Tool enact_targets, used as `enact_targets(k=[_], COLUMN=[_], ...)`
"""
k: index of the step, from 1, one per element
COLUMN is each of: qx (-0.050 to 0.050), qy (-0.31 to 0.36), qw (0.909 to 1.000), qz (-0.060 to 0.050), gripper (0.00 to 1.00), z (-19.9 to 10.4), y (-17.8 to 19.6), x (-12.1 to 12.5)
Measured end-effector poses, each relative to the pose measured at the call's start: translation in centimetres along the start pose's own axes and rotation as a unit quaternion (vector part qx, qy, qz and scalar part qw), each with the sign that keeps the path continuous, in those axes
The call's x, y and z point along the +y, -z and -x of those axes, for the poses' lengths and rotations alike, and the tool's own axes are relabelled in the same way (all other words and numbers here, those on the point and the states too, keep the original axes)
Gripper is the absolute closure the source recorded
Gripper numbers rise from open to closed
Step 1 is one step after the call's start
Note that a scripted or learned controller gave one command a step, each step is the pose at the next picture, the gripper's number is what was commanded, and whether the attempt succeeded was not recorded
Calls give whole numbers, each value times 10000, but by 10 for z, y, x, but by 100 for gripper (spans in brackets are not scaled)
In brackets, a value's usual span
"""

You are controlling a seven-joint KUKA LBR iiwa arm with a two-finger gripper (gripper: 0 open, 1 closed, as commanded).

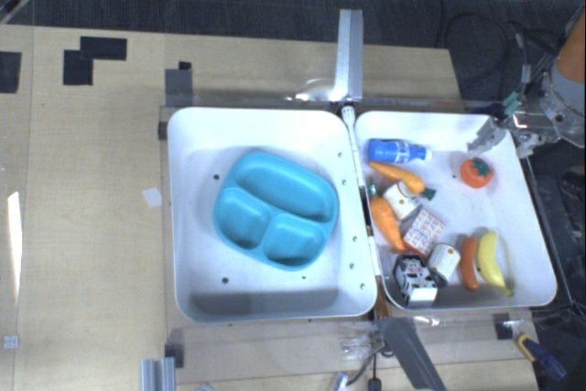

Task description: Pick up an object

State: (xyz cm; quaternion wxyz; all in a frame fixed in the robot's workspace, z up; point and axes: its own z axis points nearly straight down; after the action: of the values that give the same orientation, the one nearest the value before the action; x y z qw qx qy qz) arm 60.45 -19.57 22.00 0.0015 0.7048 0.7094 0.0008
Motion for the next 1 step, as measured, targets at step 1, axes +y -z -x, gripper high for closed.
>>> enact_targets(k=[1], qx=[-10], qy=[749], qw=[9972], qz=[26], gripper=[0], z=[-8], y=[-116], x=[-6])
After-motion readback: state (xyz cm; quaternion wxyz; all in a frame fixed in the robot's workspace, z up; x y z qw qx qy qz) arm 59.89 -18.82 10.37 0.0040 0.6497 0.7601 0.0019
